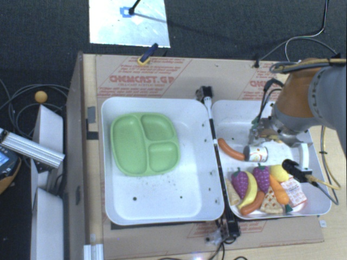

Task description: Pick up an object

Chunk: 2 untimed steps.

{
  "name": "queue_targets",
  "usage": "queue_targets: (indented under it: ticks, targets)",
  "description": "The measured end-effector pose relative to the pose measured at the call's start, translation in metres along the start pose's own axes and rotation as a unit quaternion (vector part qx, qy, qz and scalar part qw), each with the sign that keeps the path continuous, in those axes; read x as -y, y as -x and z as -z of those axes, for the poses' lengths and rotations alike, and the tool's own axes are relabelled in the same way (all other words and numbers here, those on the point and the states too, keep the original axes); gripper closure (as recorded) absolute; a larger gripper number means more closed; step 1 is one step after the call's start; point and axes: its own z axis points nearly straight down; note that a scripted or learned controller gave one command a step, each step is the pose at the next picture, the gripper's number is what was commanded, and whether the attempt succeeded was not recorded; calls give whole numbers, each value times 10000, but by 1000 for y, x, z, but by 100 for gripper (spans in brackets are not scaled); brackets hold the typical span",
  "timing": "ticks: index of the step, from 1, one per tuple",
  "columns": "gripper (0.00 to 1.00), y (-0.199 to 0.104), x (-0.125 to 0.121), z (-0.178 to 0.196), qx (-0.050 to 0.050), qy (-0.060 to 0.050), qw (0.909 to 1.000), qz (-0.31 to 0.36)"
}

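Observation:
The right bin (pixel 238 118) holds toy food. An orange sausage (pixel 231 149) lies by the bin's left wall, with a small white can (pixel 258 154) on its side at the sausage's right end. Toward the front lie two purple grape bunches (pixel 240 182), a banana (pixel 250 192), a yellow lemon (pixel 280 172), a carrot (pixel 280 190), a waffle (pixel 269 202) and a red-and-white packet (pixel 295 192). My gripper (pixel 259 136) hangs low over the bin's middle, just behind the can. The grey wrist hides its tip.
The left bin (pixel 162 199) holds a green divided plate (pixel 145 143). A black divider (pixel 215 150) runs between the bins. Cables trail along the right bin's right rim (pixel 320 183). The cardboard bench top surrounds both bins.

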Motion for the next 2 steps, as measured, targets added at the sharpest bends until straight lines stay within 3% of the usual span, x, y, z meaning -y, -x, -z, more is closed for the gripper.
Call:
queue_targets:
  ticks: [1, 2]
  targets:
    - [0, 48, -29, 4, 15, 14, 10000, -17]
    - [0, 76, -29, 78, 19, 25, 10000, -15]
